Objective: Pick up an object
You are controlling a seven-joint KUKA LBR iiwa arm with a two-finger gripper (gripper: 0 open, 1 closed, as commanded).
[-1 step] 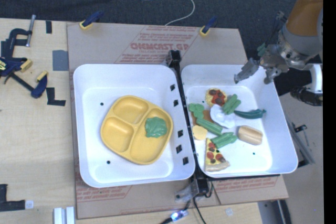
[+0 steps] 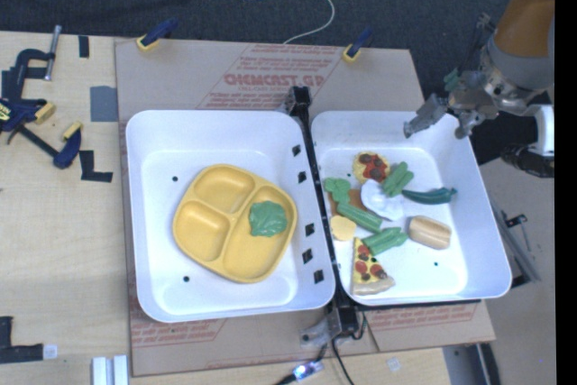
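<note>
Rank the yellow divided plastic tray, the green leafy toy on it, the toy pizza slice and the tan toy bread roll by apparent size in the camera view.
1. Yellow divided plastic tray
2. Toy pizza slice
3. Green leafy toy and tan toy bread roll: too alike to rank.

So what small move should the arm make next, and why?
Probably swing the gripper left and down over the food pile in the right bin. It hangs above that bin's upper right rim, holding nothing, while the bread roll and pizza slice lie lower in the bin.
</note>
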